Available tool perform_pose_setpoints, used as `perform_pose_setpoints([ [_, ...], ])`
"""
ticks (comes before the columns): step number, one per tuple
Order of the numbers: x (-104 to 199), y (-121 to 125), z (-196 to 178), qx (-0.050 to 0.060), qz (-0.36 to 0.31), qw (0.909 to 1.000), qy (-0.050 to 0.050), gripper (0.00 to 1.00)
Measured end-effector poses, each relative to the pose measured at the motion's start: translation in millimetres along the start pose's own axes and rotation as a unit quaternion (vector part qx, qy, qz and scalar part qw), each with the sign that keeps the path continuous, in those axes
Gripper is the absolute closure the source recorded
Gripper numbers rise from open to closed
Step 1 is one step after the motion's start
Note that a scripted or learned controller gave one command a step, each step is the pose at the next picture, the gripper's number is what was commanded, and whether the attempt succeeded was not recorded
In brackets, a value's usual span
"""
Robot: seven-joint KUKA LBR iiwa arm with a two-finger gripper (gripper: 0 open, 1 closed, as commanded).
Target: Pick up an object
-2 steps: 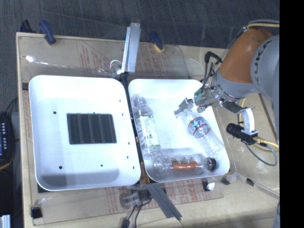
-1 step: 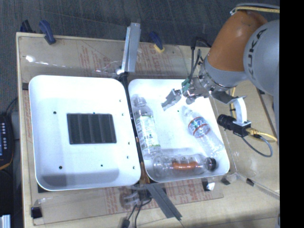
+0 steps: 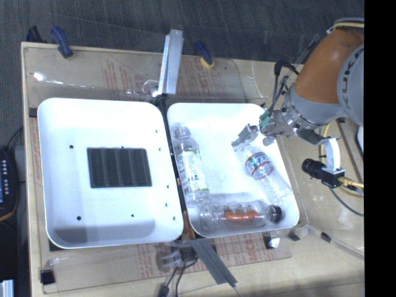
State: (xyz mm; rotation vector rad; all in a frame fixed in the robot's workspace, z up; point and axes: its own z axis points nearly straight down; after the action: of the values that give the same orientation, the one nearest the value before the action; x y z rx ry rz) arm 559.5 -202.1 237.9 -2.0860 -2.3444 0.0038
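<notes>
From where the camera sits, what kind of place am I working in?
Most likely a robotics lab's bin-picking test bench. Two white bins sit side by side on a clamped board, clear plastic bottles lie in the right bin, and the arm reaches over it.

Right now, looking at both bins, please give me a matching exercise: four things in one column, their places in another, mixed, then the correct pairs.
Things:
1. dark ridged panel
2. green-label bottle
3. red-label bottle
4. orange-label bottle

Places:
A. along the right bin's near wall
B. right part of the right bin
C. in the left bin
D. along the right bin's left wall

Pairs: 1-C, 2-D, 3-B, 4-A
</notes>
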Motion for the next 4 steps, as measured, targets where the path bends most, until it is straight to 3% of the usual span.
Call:
perform_pose_setpoints([
  [1,0.3,0.6,-10.0,0.0,-0.003,1.0,0.0,1.0],
  [2,0.3,0.7,-10.0,0.0,-0.003,1.0,0.0,0.0],
  [3,-9.4,22.8,42.8,0.0,-0.045,0.999,0.0,0.0],
  [4,-5.7,56.8,23.9,-0.003,-0.26,0.9657,-0.003,0.0],
])
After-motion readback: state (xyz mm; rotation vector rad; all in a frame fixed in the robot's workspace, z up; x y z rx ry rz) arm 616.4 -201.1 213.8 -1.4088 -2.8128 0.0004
